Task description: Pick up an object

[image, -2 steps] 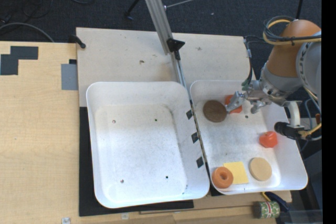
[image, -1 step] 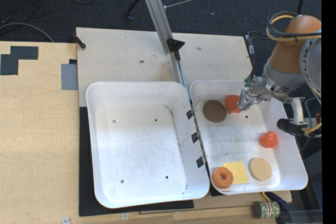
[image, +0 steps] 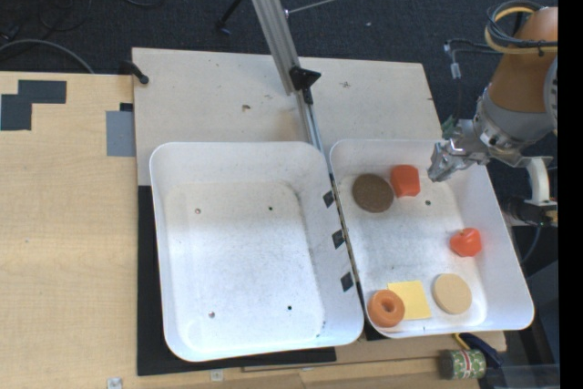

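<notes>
The orange block (image: 405, 180) is the thing I would go for, because it sits closest to my tool (image: 444, 163). It looks small and light, like a toy, and I guess it is firm enough to squeeze. Its sides look flat, so I would pinch it across two sides from the top.

Going from near to far in the right bin (image: 510, 287): at the front edge lies an orange ring (image: 388, 308), touching a flat yellow square (image: 411, 299). Just beside that is a round tan disc (image: 452, 293). A bit farther back, near the right wall, sits a small red piece (image: 465, 242). Farther still is a round brown disc (image: 373, 193), and the orange block is just beside it, on its right.

My tool hangs at the far right corner of that bin, just to the right of the orange block and apart from it. I cannot tell if the tool is spread or pressed together. I see nothing in it.

The left bin (image: 182, 196) sits beside it on the worktop (image: 219, 87).
</notes>
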{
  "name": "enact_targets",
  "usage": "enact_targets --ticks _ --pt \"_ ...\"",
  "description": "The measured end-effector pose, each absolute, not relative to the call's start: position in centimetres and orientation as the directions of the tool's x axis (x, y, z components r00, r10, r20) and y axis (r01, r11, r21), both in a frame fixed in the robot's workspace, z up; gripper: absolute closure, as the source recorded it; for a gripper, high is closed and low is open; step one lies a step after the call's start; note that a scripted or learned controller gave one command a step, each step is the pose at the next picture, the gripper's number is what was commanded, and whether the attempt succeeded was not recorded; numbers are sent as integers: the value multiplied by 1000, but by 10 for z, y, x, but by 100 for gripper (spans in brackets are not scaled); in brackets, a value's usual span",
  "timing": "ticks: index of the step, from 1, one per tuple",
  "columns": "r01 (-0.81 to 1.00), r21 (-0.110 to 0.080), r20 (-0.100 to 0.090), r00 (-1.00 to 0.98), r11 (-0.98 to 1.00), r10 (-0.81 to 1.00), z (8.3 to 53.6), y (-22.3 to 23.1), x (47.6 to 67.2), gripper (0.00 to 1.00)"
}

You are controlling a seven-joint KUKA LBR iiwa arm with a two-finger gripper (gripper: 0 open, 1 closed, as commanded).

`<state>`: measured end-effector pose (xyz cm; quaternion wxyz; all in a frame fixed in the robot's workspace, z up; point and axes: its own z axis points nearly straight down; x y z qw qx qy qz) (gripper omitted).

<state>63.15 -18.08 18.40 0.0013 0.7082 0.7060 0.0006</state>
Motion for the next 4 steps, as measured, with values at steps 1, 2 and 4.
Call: enact_targets --ticks 1,2,4 --pt "1000 5 -1 -1 1 1000 238 -182 632 100" --pt "1000 -5 3 -4 4 1000 227 -130 608 100" --pt "1000 -5 3 -4 4 1000 229 -34 568 100"
